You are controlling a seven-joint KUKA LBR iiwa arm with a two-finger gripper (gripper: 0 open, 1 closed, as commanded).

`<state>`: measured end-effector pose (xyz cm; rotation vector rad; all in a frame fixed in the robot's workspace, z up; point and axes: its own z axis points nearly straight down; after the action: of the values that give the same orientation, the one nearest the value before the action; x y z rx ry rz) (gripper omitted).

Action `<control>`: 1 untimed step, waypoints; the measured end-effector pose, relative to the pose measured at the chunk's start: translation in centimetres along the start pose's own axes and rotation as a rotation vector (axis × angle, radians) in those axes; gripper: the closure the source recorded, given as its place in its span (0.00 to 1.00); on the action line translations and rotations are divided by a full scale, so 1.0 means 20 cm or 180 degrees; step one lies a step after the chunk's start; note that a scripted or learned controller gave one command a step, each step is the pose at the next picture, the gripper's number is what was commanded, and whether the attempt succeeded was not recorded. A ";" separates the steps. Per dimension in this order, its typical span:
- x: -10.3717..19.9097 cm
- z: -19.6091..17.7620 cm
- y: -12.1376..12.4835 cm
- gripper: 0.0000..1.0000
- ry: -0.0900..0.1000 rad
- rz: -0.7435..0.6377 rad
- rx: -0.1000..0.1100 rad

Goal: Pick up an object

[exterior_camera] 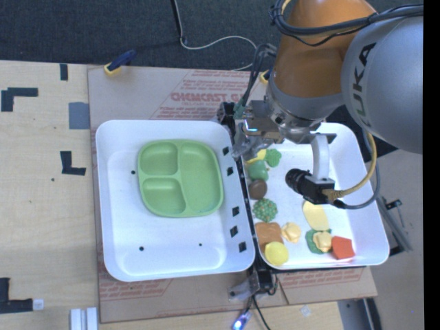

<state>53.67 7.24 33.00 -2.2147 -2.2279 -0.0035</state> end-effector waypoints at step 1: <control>0.03 -0.21 -0.05 1.00 -0.0003 0.0009 -0.0005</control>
<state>52.68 7.89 37.27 -2.2190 -2.2260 -0.0043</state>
